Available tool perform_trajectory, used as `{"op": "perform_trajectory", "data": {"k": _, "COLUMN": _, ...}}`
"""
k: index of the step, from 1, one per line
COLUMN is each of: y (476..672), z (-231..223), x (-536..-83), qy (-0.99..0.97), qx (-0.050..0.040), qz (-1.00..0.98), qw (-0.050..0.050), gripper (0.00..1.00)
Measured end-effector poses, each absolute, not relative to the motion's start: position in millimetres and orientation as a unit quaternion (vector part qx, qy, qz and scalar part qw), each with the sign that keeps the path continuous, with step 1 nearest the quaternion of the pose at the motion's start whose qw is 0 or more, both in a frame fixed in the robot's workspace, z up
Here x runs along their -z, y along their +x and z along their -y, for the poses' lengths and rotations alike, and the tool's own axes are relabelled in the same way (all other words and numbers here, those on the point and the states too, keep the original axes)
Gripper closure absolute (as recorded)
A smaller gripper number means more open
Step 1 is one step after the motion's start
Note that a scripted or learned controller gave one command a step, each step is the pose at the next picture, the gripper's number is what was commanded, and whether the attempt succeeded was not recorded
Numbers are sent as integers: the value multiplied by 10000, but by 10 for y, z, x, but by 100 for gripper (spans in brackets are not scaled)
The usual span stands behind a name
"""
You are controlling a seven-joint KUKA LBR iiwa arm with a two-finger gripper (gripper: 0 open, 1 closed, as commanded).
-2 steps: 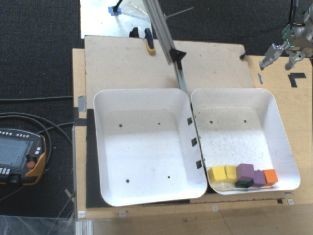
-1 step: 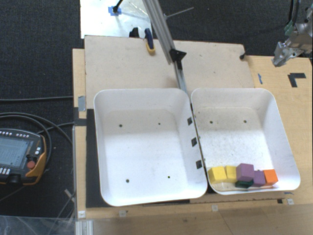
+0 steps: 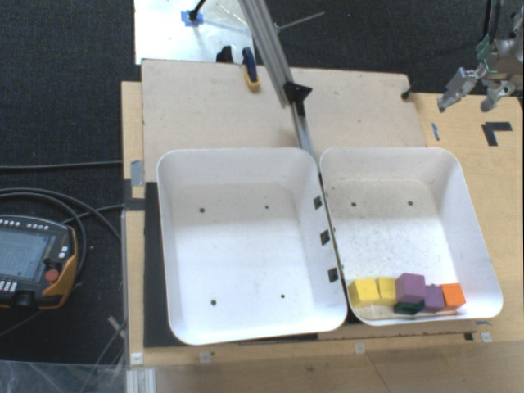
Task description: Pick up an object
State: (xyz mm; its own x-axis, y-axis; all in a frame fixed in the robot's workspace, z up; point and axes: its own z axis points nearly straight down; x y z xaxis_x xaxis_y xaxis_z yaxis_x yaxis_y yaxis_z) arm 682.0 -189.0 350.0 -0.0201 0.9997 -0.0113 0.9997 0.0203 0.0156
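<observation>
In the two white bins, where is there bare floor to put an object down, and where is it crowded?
The left bin shows bare floor from wall to wall. In the right bin, the floor is bare from the far wall down to the row of blocks. The near edge is crowded: yellow blocks, purple blocks, a dark green block and an orange block.

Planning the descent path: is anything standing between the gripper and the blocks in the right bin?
Nothing visible. The gripper hangs beyond the right bin's far right corner; the blocks lie clustered against its near wall, with bare bin floor between.
</observation>
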Motion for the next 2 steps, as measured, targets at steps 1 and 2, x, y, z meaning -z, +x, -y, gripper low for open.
{"op": "perform_trajectory", "data": {"k": 1, "y": 6829, "z": 1889, "x": -3625, "qy": 6985, "qx": -27, "qz": -7155, "qw": 125, "gripper": 100}}
{"op": "perform_trajectory", "data": {"k": 2, "y": 6828, "z": 1889, "x": -3620, "qy": 6982, "qx": -22, "qz": -7158, "qw": 123, "gripper": 0}}
